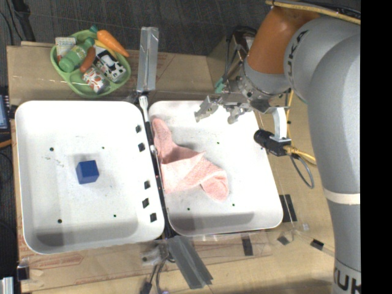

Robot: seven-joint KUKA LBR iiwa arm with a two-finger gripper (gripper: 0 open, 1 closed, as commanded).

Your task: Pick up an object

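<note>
A crumpled pink cloth [187, 166] lies in the right bin [257, 195], along its left wall and stretching toward the middle. A small blue cube [87, 171] rests in the left bin [37, 133], left of centre. My gripper [218, 113] hangs over the far edge of the right bin, above and to the right of the cloth. Its two fingers are spread apart with nothing between them.
A green bowl [67, 78] of toy food, with an orange carrot [110, 41] on top, stands on the bench behind the left bin. A grey metal bar [147, 60] rises behind the divider between the bins. My arm fills the right side.
</note>
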